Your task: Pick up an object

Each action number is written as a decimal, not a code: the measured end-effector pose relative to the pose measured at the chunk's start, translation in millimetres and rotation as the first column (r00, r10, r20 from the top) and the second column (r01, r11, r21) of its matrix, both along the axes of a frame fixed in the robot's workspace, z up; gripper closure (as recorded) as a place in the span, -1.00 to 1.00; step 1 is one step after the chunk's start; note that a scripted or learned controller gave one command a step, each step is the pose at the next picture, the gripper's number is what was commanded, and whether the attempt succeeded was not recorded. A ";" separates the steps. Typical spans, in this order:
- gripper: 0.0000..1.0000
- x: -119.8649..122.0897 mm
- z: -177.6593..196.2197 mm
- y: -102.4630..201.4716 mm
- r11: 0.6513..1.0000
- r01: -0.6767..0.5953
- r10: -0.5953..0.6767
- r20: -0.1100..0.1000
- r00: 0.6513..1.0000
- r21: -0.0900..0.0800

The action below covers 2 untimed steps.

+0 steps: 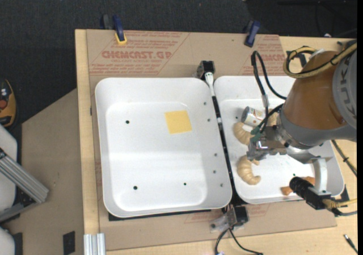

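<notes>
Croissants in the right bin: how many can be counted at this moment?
2. One croissant lies near the bin's left wall, beside the gripper. The other croissant lies just in front of it, nearer the front edge. The arm covers much of the right bin, so more may be hidden.

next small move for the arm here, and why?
Probably lower the end effector slightly toward the croissant just below it in the right bin. That is the nearest item, and nothing is visibly between the fingers. A second croissant lies just above.
</notes>
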State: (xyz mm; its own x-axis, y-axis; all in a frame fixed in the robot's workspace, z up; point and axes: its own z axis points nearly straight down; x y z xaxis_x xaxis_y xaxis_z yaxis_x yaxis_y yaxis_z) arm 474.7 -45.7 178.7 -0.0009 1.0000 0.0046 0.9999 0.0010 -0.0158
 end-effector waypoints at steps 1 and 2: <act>1.00 5.1 48.7 -36.8 1.000 0.004 -0.004 0.021 1.000 -0.007; 1.00 50.2 155.7 44.2 1.000 -0.010 0.011 0.032 0.999 -0.003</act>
